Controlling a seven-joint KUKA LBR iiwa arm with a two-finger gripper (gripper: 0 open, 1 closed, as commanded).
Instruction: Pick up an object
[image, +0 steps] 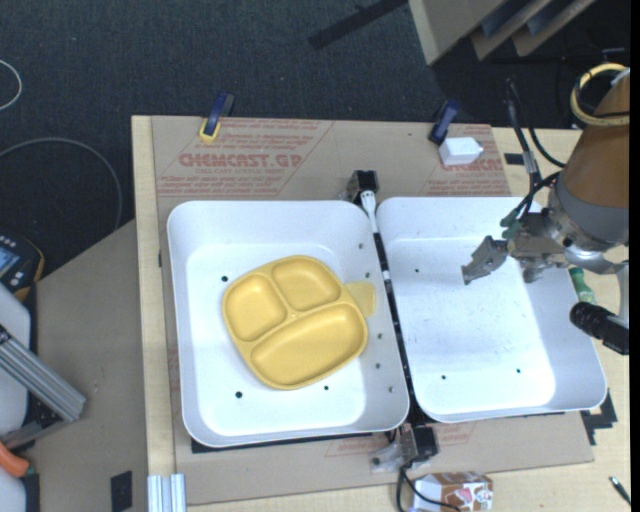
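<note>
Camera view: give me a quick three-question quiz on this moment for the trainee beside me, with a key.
1. True or false: the yellow divided plate lies in the right bin.
2. Multiple choice: the gripper hangs over A) the left bin, B) the right bin, C) the cardboard outside both bins.
3. Fill in: the plate has ___ compartments.

Key:
1. False; it lies in the left bin, while the gripper is above the right one, apart from the plate.
2. B; nothing shows between its fingers.
3. Three: two smaller ones toward the far side and one larger one toward the near side.
</note>
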